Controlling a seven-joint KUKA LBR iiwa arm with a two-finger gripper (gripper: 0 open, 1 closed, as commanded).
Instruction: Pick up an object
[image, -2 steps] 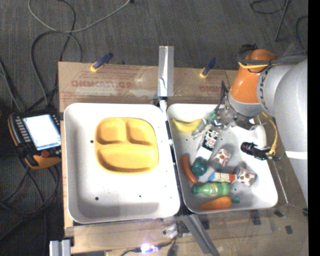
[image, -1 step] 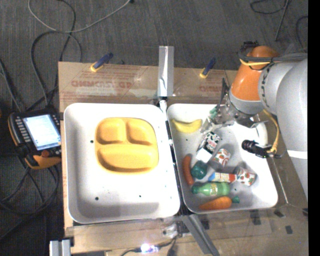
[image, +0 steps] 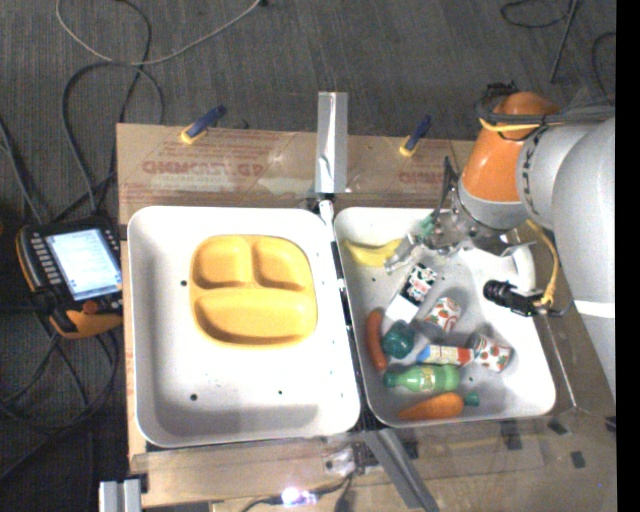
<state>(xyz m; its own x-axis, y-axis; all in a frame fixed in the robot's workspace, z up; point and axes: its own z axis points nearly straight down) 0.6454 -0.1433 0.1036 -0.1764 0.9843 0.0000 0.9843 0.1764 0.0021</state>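
Gripper (image: 425, 243) low in right bin (image: 535, 395), just beside banana (image: 368, 253); jaw state unclear. Toys (image: 430, 365) nearer bin front.

I see the gripper (image: 418, 248) low over the right bin (image: 540, 395), above a banana (image: 368, 252) and a black-and-white pack (image: 420, 284). A green bottle (image: 424, 379) and carrot (image: 432, 406) lie nearer me. The left bin (image: 160, 400) holds a yellow tray (image: 254, 290).

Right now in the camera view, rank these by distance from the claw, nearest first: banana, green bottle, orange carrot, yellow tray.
1. banana: just left of the claw, top of the right bin.
2. green bottle: lower in the right bin, below the claw.
3. orange carrot: at the right bin's bottom edge, just past the bottle.
4. yellow tray: in the left bin.
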